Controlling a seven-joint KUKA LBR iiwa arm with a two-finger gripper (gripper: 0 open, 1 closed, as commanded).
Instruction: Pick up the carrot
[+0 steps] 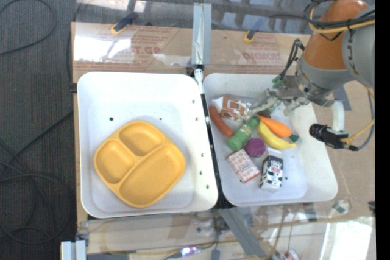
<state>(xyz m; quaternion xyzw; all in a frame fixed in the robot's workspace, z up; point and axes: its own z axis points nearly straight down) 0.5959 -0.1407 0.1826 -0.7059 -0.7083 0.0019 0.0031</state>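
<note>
Two orange pieces sit close under the gripper (275, 100): the carrot (275, 126) just below its tip, lying on the banana (274, 137). Can't tell how wide the tool is. Green bottle (242, 134) left of that, sausage (220, 121) farther left, yellow tray (139, 162) farthest. Risk: crowding, so the grab may catch the banana instead.

A yellow divided plate (139, 163) lies in the left white bin (97, 94). The right bin (317, 182) holds a banana (275, 138), a green bottle (242, 134), a purple round piece (256, 146), a small pink carton (243, 166), a cow-patterned carton (272, 173) and a snack packet (234, 109). Black cables (36, 9) trail across the grey floor.
</note>
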